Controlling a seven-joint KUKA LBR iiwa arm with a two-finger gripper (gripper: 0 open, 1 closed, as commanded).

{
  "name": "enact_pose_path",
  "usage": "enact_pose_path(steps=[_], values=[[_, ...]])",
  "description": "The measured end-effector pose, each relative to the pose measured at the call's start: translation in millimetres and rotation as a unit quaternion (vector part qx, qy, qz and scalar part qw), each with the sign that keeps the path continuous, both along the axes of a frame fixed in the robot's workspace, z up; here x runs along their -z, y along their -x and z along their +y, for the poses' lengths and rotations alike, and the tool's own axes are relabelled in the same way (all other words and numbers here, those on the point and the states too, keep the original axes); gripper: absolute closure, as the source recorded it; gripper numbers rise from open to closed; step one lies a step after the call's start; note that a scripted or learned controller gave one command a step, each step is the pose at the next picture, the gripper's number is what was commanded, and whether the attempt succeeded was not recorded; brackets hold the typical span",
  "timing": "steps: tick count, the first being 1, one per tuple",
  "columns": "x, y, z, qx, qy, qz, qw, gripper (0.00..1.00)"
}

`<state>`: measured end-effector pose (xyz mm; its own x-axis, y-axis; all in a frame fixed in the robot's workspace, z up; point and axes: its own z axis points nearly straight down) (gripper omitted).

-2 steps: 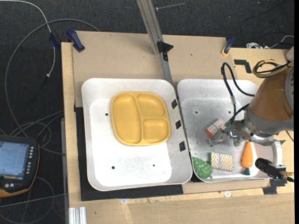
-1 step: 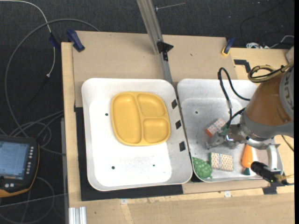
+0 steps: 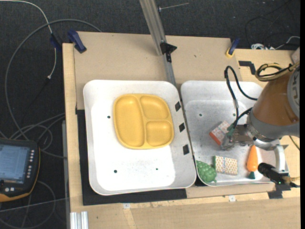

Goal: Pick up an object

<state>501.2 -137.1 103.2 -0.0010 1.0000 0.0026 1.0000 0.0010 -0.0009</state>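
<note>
Yellow plastic, a three-part tray, lies mid left bin. Over in the right bin, a green toy and a patterned packet hug the near edge. A red-and-white box touches the gripper; its grip I cannot tell. An orange carrot lies rightmost.

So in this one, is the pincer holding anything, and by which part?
It cannot be told. The pincer sits at the right edge of the small red-and-white box in the right white bin, but the wrist hides any grip.
</note>
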Motion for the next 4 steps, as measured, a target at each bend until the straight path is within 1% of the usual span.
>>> enact_pose_path(steps=[1,2,3,4], values=[[-61,-6,6,-0.001,0.0019,-0.004,1.0000,1.00],[-106,-4,11,0.000,0.0018,-0.004,1.0000,1.00],[-161,-10,21,-0.001,0.0019,-0.004,1.0000,1.00],[-164,-38,66,-0.003,0.0006,-0.002,1.0000,1.00]])
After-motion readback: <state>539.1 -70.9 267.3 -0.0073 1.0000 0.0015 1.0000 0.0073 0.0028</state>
